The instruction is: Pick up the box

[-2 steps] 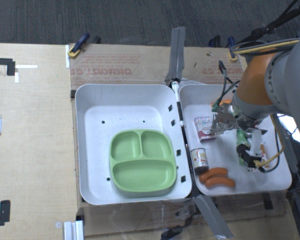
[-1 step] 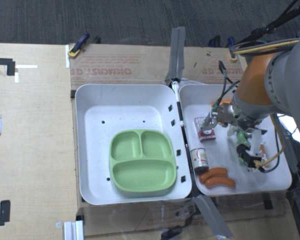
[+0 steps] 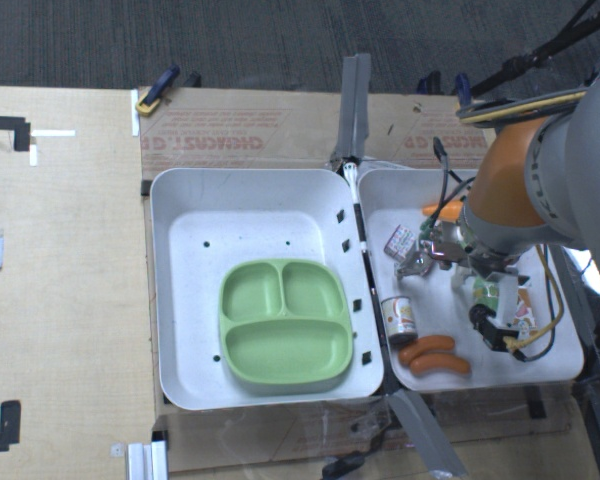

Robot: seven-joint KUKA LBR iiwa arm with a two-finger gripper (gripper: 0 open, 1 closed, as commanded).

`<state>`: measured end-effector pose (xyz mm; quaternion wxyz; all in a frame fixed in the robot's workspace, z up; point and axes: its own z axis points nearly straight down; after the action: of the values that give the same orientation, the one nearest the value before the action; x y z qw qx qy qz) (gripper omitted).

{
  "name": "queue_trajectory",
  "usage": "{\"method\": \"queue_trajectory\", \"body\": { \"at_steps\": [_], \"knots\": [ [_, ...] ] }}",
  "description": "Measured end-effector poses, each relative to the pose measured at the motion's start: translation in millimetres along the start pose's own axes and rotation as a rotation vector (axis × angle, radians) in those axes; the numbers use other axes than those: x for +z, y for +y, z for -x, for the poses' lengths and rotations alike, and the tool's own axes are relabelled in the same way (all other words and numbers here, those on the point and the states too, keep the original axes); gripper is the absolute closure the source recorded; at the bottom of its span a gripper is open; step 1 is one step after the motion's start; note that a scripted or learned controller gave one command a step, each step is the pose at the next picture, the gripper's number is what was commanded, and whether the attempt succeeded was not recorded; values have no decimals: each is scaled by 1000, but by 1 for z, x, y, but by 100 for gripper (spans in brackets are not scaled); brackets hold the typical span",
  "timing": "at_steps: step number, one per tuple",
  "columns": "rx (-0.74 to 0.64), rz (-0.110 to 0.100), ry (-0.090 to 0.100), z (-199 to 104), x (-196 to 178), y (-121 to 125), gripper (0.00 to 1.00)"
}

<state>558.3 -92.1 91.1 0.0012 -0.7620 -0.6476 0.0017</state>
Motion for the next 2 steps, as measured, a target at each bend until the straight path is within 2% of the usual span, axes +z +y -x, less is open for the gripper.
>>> {"method": "queue_trajectory", "body": {
  "at_steps": [1, 2],
  "knots": [
    [3, -2, -1, 2, -9, 0, 100],
    [3, 1, 0, 44, 0, -39, 100]
  ]
}}
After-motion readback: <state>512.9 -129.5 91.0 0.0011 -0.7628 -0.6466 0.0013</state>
